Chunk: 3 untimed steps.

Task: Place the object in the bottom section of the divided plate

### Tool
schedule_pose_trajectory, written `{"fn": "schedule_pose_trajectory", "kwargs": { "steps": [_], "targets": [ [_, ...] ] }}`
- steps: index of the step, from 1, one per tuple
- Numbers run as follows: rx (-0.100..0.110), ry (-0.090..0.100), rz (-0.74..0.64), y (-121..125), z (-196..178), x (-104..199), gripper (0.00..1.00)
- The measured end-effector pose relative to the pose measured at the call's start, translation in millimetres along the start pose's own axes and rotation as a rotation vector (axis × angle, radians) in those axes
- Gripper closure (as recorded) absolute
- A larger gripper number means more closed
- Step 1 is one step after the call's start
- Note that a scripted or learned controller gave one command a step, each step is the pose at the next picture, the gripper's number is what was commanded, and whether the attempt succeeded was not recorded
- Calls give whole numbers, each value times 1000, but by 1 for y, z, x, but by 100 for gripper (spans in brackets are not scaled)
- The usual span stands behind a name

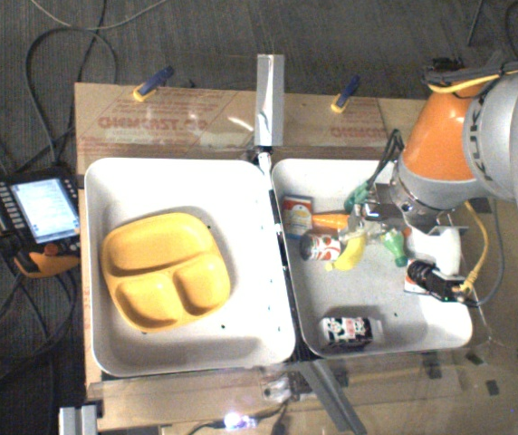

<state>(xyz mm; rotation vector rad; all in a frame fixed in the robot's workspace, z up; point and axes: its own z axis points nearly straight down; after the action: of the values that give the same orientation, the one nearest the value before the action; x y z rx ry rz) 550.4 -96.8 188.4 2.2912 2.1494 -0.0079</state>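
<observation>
Item: my pincer (368, 217), low over the right bin (440, 333), amid a cluster — carrot (330, 221), banana (350, 254), small can (318, 246), green piece (395, 247). Grip state: cannot tell; wrist hides it. Target: yellow divided plate (164, 268), left bin (187, 179), well apart. Dark can (348, 330) lies nearer the front. Risk: crowded items touching; I may nudge neighbours or lift two, or close on nothing.
</observation>
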Motion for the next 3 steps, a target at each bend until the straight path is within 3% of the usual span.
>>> {"fn": "schedule_pose_trajectory", "kwargs": {
  "steps": [2, 3],
  "targets": [
    [0, 3, -281, 0, 5, 185, 100],
    [-1, 1, -478, 1, -10, 262, 100]
  ]
}}
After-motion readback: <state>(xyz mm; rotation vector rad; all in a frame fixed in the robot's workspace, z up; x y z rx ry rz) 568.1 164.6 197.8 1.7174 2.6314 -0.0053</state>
